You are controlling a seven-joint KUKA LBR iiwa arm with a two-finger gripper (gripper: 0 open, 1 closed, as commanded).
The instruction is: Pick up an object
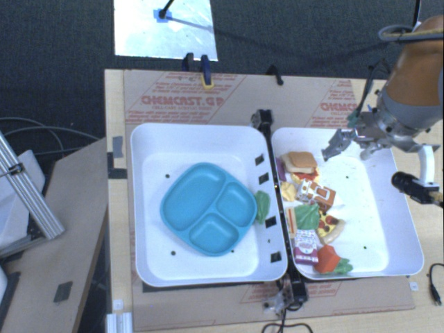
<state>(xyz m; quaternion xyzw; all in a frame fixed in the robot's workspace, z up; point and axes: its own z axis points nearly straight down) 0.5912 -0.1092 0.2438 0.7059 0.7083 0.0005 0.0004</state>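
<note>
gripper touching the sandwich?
Apart. The camera view shows bare white bin floor between the gripper and the sandwich in the right bin.

Both white bins [201, 141] look like smooth plastic w/ slight gloss. Blue divided plate [208, 208], frame centre-left: smooth plastic, soft sheen. Toy foods [313, 217] in right bin: glossy plastic, mixed colours. Board under bins [180, 99]: matt cardboard, printed. Shiny foil-like sheet [165, 19], upper left. Floor [55, 47]: dark, rough carpet-like. Arm's orange band [416, 64], upper right: smooth, semi-gloss.
</note>
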